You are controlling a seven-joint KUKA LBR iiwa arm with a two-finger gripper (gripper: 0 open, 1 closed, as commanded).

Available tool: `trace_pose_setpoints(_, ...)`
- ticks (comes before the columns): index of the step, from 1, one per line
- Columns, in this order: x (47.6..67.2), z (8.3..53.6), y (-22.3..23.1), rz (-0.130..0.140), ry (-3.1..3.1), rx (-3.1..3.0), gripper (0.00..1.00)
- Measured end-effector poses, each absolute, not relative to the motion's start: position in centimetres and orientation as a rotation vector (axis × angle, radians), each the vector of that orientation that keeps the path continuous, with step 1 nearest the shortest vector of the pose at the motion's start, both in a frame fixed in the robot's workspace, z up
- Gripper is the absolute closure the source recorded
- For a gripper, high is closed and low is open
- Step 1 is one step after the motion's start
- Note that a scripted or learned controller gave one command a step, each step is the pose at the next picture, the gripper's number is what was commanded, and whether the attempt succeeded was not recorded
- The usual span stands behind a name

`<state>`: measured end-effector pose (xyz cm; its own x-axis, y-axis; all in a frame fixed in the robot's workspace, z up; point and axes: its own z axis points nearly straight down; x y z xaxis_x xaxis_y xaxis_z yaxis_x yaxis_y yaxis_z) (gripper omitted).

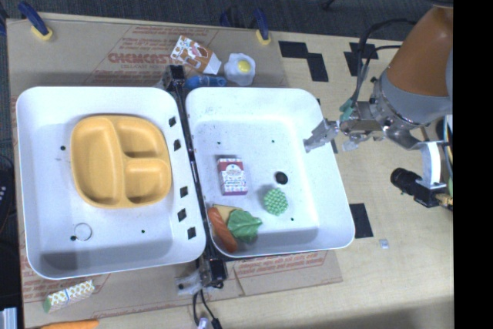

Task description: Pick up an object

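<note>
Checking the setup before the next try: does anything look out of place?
Yes. A snack packet, a blue item and a yellow-centred piece lie on the cardboard behind the bins, outside both. Another wrapped packet lies in front of the left bin.

A small red carton (232,175) lies flat mid-bin before me; a green ball (275,201) sits near it, a carrot (221,227) and leaf (244,225) in the corner.
</note>
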<state>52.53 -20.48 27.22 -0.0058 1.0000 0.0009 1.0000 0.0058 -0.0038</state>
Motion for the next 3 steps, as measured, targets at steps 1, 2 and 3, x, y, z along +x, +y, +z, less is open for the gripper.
trace_pose_setpoints(1, 49.0, 11.6, -13.0, 0.004, -2.297, -2.135, 0.0)
trace_pose_setpoints(2, 53.0, 9.1, -10.6, 0.004, -2.314, -2.12, 0.0)
trace_pose_setpoints(3, 55.9, 9.1, -9.8, 0.003, -2.17, -2.268, 0.0)
